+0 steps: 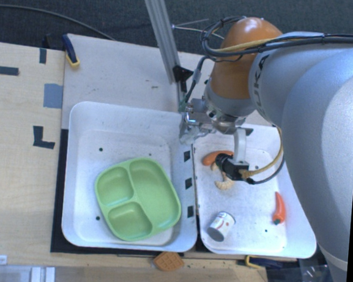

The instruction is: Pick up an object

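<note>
Orange curved piece [210, 158] at the far left of the right bin [251, 239]: nearest pick target.
Gripper [193, 125] hangs over the far end of the wall between the two bins; its opening cannot be told, and nothing is seen in its grasp. Move it right and nearer until centred over the piece, then close across the narrow width. Avoid the beige scrap [225, 184] just nearer. Alternative targets: the small white can [220, 225] lying on its side, and the orange-red carrot-shaped toy [279, 209] by the right wall.
</note>
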Controlling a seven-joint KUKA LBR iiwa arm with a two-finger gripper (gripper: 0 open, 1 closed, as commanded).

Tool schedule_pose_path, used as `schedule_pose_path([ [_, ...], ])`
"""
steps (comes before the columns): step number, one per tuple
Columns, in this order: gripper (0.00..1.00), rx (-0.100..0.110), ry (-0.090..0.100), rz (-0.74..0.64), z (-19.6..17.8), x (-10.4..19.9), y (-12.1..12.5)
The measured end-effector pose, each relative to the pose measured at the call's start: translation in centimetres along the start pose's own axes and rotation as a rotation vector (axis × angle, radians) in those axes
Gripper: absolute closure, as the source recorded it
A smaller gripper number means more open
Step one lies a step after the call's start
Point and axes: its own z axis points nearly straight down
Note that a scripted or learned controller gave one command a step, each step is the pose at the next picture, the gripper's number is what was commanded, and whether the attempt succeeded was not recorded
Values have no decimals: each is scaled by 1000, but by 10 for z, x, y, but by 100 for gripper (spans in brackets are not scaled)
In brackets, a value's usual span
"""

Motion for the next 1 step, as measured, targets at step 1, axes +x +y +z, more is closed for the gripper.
schedule_pose_path([
  [1, 100, 0, 0, 0, 0, 50, 3],
])
